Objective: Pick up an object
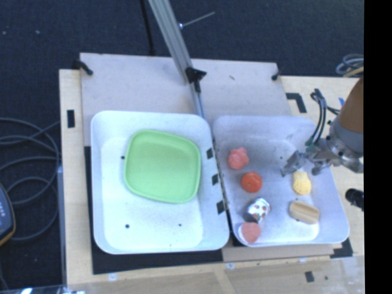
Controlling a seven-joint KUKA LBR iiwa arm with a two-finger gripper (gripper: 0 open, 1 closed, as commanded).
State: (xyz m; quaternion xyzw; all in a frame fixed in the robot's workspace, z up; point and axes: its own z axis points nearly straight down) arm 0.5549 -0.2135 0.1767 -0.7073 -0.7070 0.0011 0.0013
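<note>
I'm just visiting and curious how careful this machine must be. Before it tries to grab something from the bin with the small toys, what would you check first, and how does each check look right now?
1. Things to grab are in the right bin: ok. A yellow piece, a tan block, a red ball, a pink lump, a patterned ball and a pink piece lie there.
2. Pincer is over that bin: ok, near the yellow piece.
3. Pincer carries nothing yet: cannot tell.
4. Nearest target stands apart from neighbours: ok, the yellow piece lies apart from the tan block.
5. Green plate out of the way: ok, it sits in the left bin.
</note>
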